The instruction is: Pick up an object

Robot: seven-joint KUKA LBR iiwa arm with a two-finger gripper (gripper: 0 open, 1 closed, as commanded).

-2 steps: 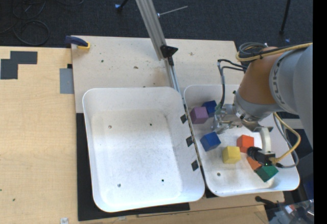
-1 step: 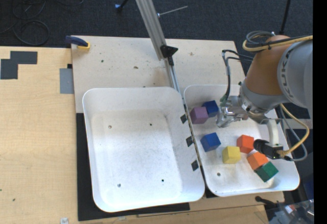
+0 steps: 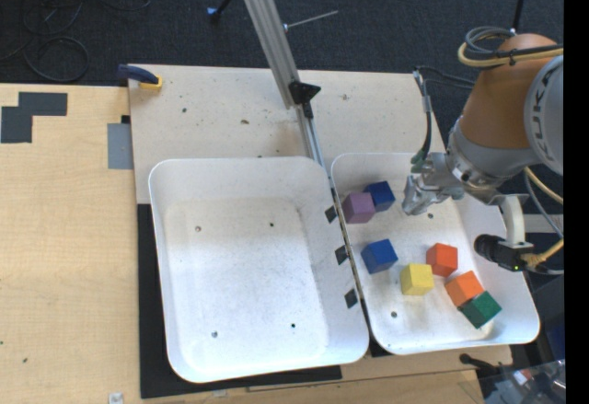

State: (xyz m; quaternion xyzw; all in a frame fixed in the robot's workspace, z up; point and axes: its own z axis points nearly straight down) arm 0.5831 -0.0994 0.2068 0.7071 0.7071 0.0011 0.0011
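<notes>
**Desk:** What's the gripper doing?

**Me:** From my feed, the gripper (image 3: pixel 419 197) hangs over the upper part of the right bin (image 3: pixel 525 324), just right of the dark blue cube (image 3: pixel 380 195). I can't tell whether it is parted or closed; the metal blurs together from this slant. I see nothing held in it, and I can't tell if it touches the bin floor.

**Desk:** Count the blocks.

**Me:** Seven, all in the right bin. Two blue: that dark one, and a second blue cube (image 3: pixel 379 255) lower down. One purple cube (image 3: pixel 358 206) touching the dark blue one's left side. One yellow cube (image 3: pixel 416 279). Two orange: an orange-red cube (image 3: pixel 443 258) and an orange block (image 3: pixel 464 287) below it. One green block (image 3: pixel 481 308) touching the orange block. The left bin (image 3: pixel 175 181) sits beside it.
</notes>
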